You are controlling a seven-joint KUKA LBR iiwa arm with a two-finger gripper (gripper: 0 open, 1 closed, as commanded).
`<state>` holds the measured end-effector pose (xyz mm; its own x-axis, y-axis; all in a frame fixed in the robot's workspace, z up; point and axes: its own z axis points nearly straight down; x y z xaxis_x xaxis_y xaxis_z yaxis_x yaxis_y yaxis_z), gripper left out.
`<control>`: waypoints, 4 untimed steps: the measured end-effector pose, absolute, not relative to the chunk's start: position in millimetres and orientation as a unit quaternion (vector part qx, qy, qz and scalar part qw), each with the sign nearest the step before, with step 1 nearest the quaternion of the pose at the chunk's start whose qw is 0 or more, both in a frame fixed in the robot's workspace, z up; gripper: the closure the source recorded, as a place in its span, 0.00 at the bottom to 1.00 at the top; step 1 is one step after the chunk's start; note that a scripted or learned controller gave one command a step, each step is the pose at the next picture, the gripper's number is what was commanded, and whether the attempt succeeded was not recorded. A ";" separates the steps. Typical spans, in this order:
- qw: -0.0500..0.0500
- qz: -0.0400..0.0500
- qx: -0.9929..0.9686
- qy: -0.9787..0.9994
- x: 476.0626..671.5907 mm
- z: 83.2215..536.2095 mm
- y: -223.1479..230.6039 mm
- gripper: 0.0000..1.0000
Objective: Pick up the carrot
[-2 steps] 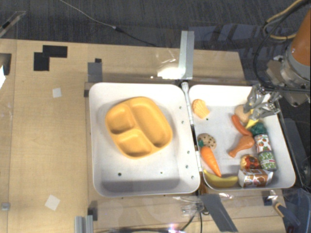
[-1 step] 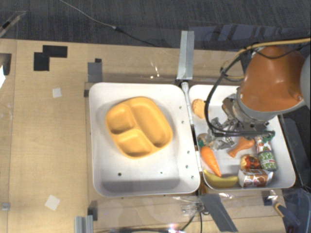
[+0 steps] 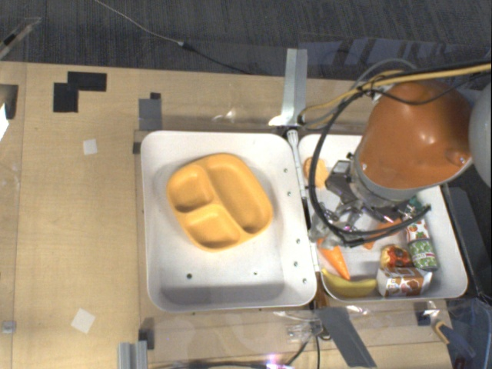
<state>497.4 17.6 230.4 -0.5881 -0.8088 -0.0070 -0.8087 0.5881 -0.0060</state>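
Carrot [image 3: 336, 260] lies in the right bin [image 3: 453, 271], against its left wall, just above a banana [image 3: 350, 286]. Gripper [image 3: 347, 215] hangs above the carrot; finger state cannot be told.

The scene is viewed from a single fixed camera mounted above the pale wooden counter [image 3: 69, 229], looking down at a slant. Both shallow white plastic bins are taken in side by side: the left bin [image 3: 223, 290] sits near the middle of the frame, the right bin [image 3: 450, 275] toward the right edge (partly covered by the grey-and-orange arm [image 3: 415, 133]). A strip of dark carpeted floor [image 3: 192, 10] is seen along the top, so the counter's far edge is included.
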 end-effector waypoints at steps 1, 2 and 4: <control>0.009 -0.002 -0.454 0.891 499.9 242.3 18.9 1.00; 0.004 -0.001 -0.632 0.775 489.0 230.2 54.7 1.00; 0.002 0.000 -0.841 0.541 487.8 252.5 -0.7 1.00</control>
